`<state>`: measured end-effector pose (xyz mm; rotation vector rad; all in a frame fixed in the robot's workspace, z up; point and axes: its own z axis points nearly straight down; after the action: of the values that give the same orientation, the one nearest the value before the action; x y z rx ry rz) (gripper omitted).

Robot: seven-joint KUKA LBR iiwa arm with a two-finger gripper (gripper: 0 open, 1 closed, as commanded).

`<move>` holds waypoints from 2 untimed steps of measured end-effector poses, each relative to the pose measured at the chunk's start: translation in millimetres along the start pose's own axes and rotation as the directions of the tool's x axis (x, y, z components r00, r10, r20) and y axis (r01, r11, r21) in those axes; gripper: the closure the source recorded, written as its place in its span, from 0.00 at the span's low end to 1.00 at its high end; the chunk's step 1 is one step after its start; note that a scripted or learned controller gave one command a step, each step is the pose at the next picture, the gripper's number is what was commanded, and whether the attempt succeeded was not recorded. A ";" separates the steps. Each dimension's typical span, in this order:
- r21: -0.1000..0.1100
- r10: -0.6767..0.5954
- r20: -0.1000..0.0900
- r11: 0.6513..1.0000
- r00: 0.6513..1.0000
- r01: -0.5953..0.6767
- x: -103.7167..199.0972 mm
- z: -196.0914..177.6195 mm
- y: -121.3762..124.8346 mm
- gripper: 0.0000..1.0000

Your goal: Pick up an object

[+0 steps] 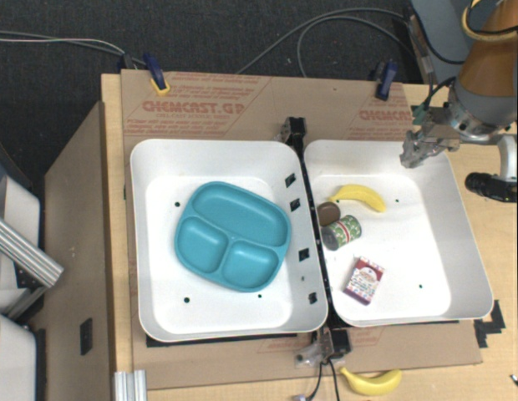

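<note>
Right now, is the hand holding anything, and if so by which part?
Nothing is seen held. The hand hangs over the right bin's far corner, apart from the banana, can and small red box lying in that bin.

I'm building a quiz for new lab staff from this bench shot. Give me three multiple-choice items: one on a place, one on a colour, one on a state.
1. Where does the divided plate lie?
A. left bin
B. right bin
C. on the cardboard

2. What colour is the plate?
A. red
B. teal
C. black

3. How does the small can rest?
A. upright
B. on its side
C. inside the plate

Key: 1 A, it lies in the left bin. 2 B, its surface is teal. 3 B, its round end faces sideways, beside the banana.
</note>
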<state>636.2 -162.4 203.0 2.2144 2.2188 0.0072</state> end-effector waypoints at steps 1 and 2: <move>0.006 0.001 -0.002 1.000 1.000 -0.001 0.4 -3.8 0.8 1.00; 0.009 -0.004 -0.005 1.000 1.000 0.004 54.2 -17.8 -15.7 1.00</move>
<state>620.3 -108.2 220.6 2.2167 2.2304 0.0027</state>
